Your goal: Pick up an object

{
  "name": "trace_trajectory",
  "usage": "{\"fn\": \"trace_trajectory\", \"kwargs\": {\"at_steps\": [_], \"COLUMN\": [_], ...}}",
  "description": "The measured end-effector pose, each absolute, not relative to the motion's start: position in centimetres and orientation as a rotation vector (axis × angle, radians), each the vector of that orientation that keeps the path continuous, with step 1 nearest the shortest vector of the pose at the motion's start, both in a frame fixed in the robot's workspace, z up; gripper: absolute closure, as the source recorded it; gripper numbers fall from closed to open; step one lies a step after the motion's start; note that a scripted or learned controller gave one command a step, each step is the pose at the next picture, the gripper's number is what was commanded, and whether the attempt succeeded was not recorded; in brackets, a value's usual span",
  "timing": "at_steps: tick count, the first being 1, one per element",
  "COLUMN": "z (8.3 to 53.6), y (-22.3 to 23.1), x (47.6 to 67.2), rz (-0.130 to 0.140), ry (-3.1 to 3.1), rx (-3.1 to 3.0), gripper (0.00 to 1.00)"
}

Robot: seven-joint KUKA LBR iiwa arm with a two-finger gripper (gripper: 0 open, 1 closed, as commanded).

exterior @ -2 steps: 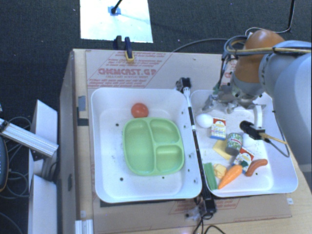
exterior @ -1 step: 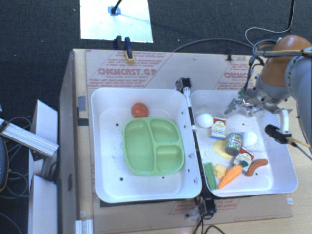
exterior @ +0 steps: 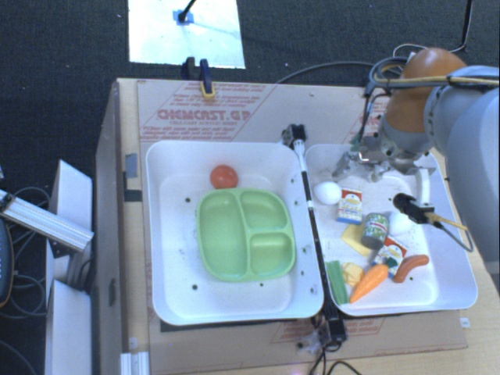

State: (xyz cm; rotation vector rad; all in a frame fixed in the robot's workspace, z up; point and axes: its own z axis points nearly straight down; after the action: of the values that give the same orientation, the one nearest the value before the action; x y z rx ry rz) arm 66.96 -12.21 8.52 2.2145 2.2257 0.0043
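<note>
We see the arm's jaws (exterior: 361, 165) over the far end of the right bin (exterior: 453, 287); we cannot tell whether they are apart or together. Below them lie a white egg (exterior: 327, 192), small cartons, a carrot (exterior: 368, 282) and a sausage (exterior: 412, 266). The left bin (exterior: 168, 287) holds a green divided plate (exterior: 245, 233) and a tomato (exterior: 224, 176).

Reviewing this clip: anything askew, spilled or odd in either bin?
Nothing looks spilled or damaged. The green divided plate lies flat in the left bin, a red ball beside it. The right bin holds a loose jumble of toy food, including a carrot and white egg.
</note>
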Motion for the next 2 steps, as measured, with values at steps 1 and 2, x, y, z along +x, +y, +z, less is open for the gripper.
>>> {"fn": "trace_trajectory", "kwargs": {"at_steps": [1, 2], "z": [9.66, 9.65], "y": [-12.30, -12.30], "x": [67.05, 67.04], "rz": [0.007, 0.006], "ry": [2.225, 2.225], "rx": [2.211, 2.211], "gripper": [1.00, 0.00]}}
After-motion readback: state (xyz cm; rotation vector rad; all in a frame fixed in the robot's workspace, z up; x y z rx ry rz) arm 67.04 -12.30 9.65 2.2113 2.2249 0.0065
